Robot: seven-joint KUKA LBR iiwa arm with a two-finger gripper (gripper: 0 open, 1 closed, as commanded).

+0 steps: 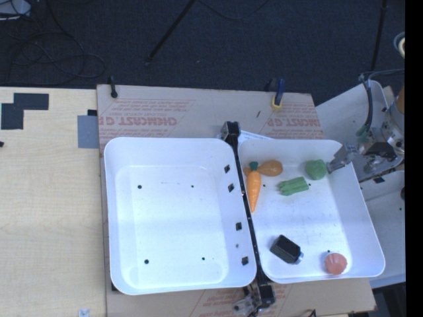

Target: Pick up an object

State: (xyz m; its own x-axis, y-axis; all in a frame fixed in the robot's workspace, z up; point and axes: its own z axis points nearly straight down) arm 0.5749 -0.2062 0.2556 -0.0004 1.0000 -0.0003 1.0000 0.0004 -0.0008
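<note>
Grey arm (386, 121) at right edge, pincer (357, 154) over bin rim (344, 152)

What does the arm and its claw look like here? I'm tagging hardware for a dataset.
At the camera view's right edge, the claw is grey metal, on a darker boxy wrist part. Behind it sits a pale grey, rounded arm, and a thin dark cable runs along the arm. A sliver of orange shows at the frame's edge.

Arm (390, 121) mostly cut off at right edge, only wrist area in frame. Claw (344, 157) small, blurry; finger spacing unreadable. Clamp (254, 300) at bottom edge partly cropped. Small green lump (316, 169) too blurry to identify. Right bin (370, 243) far rim partly behind claw.
</note>
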